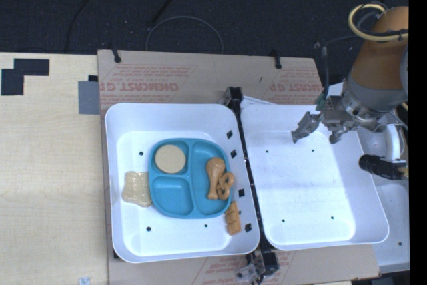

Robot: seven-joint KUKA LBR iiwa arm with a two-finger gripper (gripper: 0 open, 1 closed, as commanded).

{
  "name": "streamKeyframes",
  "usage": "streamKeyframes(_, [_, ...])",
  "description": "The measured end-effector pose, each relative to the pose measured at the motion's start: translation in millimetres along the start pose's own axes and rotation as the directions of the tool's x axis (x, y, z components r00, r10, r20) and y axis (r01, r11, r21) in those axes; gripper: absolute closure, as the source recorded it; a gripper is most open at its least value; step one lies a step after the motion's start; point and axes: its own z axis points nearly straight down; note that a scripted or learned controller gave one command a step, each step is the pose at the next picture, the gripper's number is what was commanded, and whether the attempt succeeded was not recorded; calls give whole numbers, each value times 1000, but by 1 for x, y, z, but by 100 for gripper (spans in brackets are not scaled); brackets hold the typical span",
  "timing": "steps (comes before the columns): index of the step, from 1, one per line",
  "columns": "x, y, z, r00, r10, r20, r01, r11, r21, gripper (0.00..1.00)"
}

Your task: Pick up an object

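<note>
My gripper hangs over the far part of the right bin, open, with nothing between its fingers. The left bin holds a blue divided plate. On the plate lie a round tan biscuit and a brown twisted pretzel-like piece. A pale beige toast-shaped piece lies against the plate's left edge. A small brown chunk sits by the plate's lower right corner. All of these objects are well to the left of the gripper.
A black clamp strip runs along the divide between the two bins. The grey arm with its orange band stands at the right. Both bins rest on a cardboard sheet.
</note>
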Motion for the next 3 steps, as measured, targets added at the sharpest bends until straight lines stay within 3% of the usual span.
streamKeyframes(1, [0, 3, -8, 1000, -2, 2, 2, 1000, -14, 0])
streamKeyframes(3, [7, 11, 90, 1000, -2, 1, 2, 1000, -9, 0])
